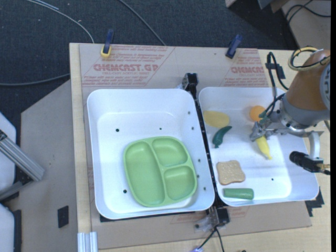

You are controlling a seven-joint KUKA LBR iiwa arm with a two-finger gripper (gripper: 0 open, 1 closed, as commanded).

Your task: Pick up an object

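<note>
- Where the arm (310, 96) enters from 3 o'clock, the gripper (261, 133) sits low over the right bin (278, 190), in its upper half.
- Gripper state: cannot tell; nothing can be seen held.
- Yellow banana (264, 147) lies just below the gripper tip, at about 5 o'clock from it, touching or nearly touching; contact not resolvable.
- Orange round fruit (256, 112) sits just beside the gripper at 11 o'clock, partly hidden by the wrist.
- Pale yellow piece (216, 118) lies at 9 o'clock from the gripper, near the bin's left wall; dark green pepper (221, 135) just below it.
- Toast slice (230, 172) at 7 o'clock, well apart from the gripper; green cucumber-like piece (238, 193) below it, by the bin's near wall.
- Left bin (105, 109) holds a green divided tray (159, 169).
</note>
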